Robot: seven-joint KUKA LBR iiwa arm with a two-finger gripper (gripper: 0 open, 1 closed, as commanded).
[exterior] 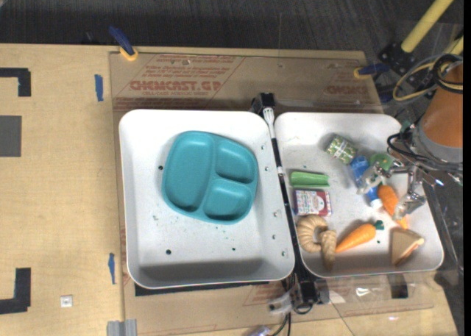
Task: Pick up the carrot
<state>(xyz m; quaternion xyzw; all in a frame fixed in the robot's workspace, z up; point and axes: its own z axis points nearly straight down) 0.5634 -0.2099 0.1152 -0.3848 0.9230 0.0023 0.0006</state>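
Note:
The carrot [356,236] is orange with a small green top and lies slanted on the floor of the right bin [302,130], near its front. My gripper [401,186] hangs over the right side of that bin, up and to the right of the carrot and apart from it. A small orange object with a white end [387,199] lies right beside the gripper. The arm's orange band [446,120] shows above at the right edge.
Around the carrot lie a tan knotted rope toy [316,236], a brown wedge [405,245], a pink packet [311,201], a green strip [307,178], a blue item [359,169] and a green-white can [340,148]. The left bin [140,202] holds a teal divided plate [210,176].

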